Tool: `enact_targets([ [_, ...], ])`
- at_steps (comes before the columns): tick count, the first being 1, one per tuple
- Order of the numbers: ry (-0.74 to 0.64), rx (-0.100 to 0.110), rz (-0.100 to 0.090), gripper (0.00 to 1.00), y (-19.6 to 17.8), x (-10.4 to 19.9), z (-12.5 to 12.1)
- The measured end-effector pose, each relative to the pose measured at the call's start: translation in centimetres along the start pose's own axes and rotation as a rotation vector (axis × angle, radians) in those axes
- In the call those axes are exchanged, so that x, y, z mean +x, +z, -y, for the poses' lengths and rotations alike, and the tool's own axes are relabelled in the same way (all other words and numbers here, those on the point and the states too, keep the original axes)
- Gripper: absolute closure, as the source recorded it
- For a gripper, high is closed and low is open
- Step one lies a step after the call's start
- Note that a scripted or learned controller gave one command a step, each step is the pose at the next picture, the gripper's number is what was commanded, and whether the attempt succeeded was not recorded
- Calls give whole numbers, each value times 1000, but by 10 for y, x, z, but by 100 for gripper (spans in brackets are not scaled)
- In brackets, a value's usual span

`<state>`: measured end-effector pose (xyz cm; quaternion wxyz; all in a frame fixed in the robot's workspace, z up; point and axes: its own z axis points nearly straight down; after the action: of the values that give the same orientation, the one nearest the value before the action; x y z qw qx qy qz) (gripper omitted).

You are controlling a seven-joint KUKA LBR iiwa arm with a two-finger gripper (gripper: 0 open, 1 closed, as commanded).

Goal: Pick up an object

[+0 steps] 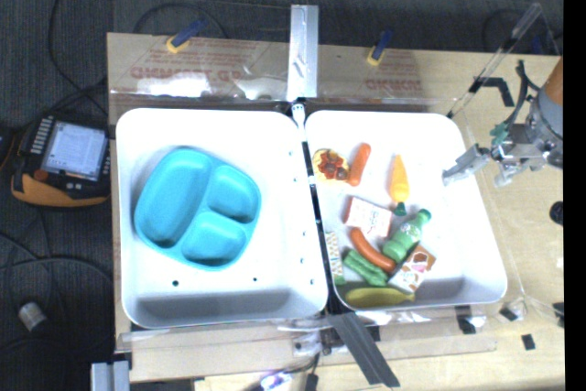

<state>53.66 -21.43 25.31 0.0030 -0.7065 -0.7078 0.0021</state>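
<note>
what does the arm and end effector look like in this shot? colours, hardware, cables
At the camera view's right edge, the arm shows a sliver of orange over grey. The gripper is a small grey-metal assembly with dark brackets and a teal-green spot near its middle, ending in a slim pale tip that points toward the right bin. A thin pale rod or cable slants up from it.

small toy foods (375,229) heaped in right bin (476,224).

Two white bins (128,197), one blue divided tray (197,206), two carrots (360,162), one green bottle (404,236), one sausage (372,250), two cartons (368,216), one pickle (376,296).
</note>
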Motion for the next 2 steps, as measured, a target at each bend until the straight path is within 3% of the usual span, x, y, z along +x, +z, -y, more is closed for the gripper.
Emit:
enact_targets([
  [1, 131, -1, 1, 0, 144, 59, -18],
  [2, 130, 4, -3, 100, 138, 60, -18],
])
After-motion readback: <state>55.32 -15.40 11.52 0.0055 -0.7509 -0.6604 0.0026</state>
